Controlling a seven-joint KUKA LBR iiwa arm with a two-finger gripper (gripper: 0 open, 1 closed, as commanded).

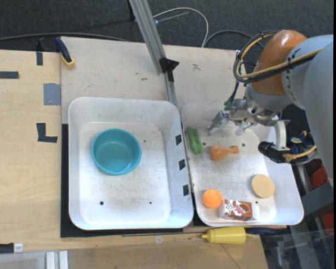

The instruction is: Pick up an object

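Gripper (231, 122) fingers spread open, nothing between them, hovering over right bin (285, 206); nearest object, orange drumstick toy (223, 152), lies just below it, long axis roughly left-right.

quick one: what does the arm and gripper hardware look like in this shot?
A bulky grey arm with a glossy orange band above the wrist. Black and yellow cables loop around the band. The wrist ends in a small metallic two-finger gripper, silvery grey, with a speck of green at its base.
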